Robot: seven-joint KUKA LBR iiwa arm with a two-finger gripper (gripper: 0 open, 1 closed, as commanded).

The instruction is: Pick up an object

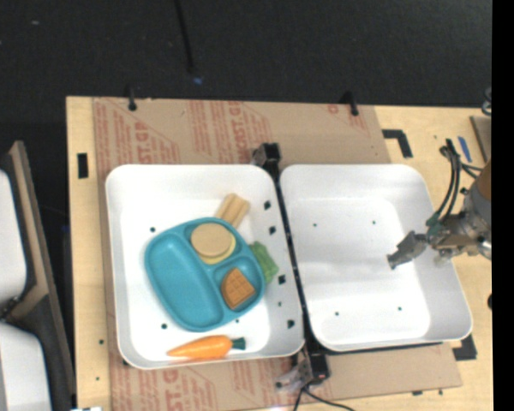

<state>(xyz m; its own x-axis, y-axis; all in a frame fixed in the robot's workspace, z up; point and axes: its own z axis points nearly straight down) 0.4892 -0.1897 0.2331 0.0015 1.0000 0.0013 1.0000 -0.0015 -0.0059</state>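
The surface (163,131), pale wood with a brown cardboard sheet printed in red, carries both bins and reaches out well past the gripper (404,252) on every side.

The right bin (360,315) is the one below the gripper, which hangs over its right half, near the right wall. The left bin (133,221) sits beyond it to the gripper's left, the two touching along a dark seam with black clips.

The blue tray (176,276), a divided plate, lies in the middle of the left bin, well apart from the gripper. In the tray compartment nearest the gripper sits a brown waffle-like piece (237,288), and above it, in the upper compartment, a round tan disc (213,241). A green piece (265,262) lies against the tray's edge on the gripper's side, closest of all the objects yet still across the seam. A tan stick-like piece (234,209) pokes out from behind the tray's upper rim. The orange carrot (206,347) with a green tip lies along the near wall of the left bin, below the tray.

The gripper is small and grey at this angle; whether it is spread or closed I cannot tell, and nothing shows between its tips.
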